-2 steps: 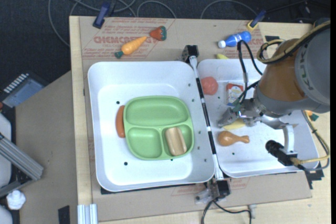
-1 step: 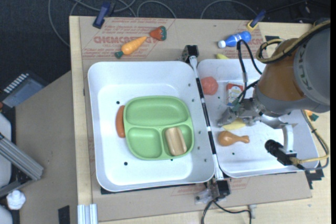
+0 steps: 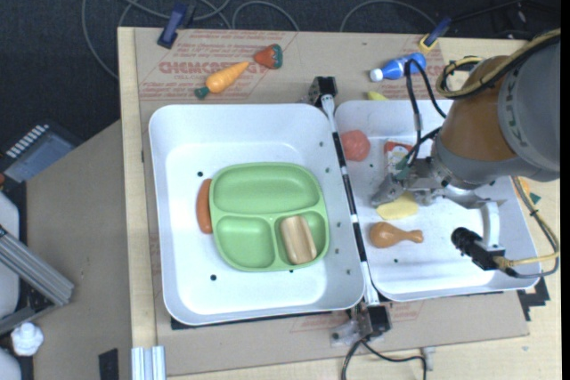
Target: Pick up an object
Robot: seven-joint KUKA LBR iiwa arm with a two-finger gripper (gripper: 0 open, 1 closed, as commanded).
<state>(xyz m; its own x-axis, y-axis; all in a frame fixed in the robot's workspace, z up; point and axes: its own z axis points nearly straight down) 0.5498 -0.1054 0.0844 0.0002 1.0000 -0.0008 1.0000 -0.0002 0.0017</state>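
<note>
The arm (image 3: 499, 125) hides much of the right bin (image 3: 427, 280).

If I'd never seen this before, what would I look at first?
Probably the big green plastic divided plate in the middle of the left white bin, with a tan bread roll toy in its lower right compartment. Next, the grey robot arm with an orange band over the right white bin, above a pale yellow toy and a brown drumstick toy.

red print is seen on the cardboard sheet (image 3: 294, 44) beyond the left bin (image 3: 169, 191); it is mirrored, seems to spell "chemcrest", and smaller lines stay unreadable.
</note>
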